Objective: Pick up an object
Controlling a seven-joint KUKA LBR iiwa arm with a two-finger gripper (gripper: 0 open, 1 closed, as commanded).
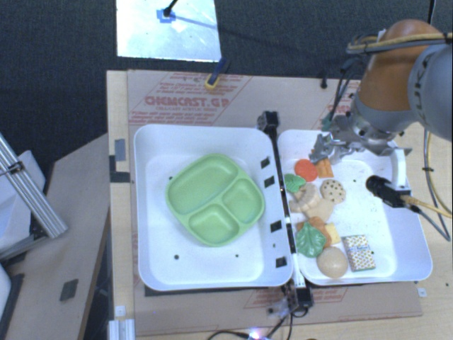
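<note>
The thing nearest to being picked is a flat red-orange piece (306,169), and beside it a small orange block (325,168); both lie on the floor of the right bin (414,250), at its far end. Nothing is lifted yet, as far as I can see: every toy rests in the bin, so in my judgement the grasp is yet to be made and the lift is all left to do.

The gripper (322,147) hangs just above these two pieces, slightly toward the far rim. The red-orange piece lies just below it and a little to the left; the orange block is almost directly under it. From where I stand I cannot tell how it is set, because the metal parts blur together.

Further from the gripper, toward the near side of the bin, lie a round cookie (331,190), some pale pieces (311,201), a green leafy toy (310,240), a beige egg-like ball (331,262) and a small patterned box (359,253). Well apart to the left, the other bin (152,257) holds a green divided plate (214,199).
</note>
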